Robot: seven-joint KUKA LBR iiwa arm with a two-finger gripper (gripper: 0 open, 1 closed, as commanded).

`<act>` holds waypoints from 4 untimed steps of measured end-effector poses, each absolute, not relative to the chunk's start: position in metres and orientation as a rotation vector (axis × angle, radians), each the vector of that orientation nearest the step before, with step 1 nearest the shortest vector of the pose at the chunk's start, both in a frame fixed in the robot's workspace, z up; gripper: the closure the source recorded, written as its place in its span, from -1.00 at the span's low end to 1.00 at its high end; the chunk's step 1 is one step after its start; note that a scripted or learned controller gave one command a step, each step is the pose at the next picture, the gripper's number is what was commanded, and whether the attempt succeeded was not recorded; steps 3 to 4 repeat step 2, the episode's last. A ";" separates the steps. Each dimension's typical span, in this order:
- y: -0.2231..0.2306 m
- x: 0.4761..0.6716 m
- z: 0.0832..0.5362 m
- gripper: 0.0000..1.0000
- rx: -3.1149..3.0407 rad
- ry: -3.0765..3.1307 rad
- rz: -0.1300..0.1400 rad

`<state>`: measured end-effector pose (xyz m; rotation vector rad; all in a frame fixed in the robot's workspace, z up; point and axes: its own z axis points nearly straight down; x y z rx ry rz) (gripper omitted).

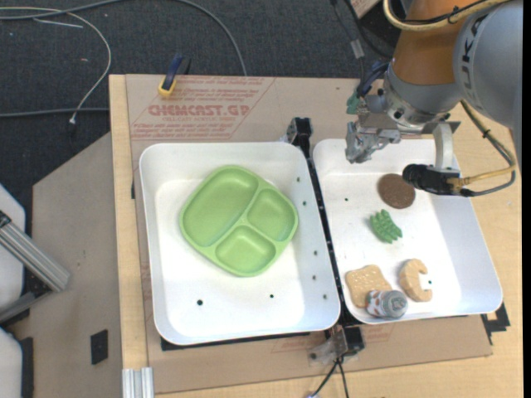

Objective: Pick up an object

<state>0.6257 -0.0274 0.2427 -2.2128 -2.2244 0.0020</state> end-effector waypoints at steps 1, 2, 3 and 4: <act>0.031 0.625 0.236 1.00 -2.211 -2.225 0.001; 0.086 0.649 0.224 1.00 -2.214 -2.228 -0.004; 0.086 0.649 0.224 1.00 -2.214 -2.228 -0.004; 0.086 0.649 0.224 1.00 -2.214 -2.228 -0.004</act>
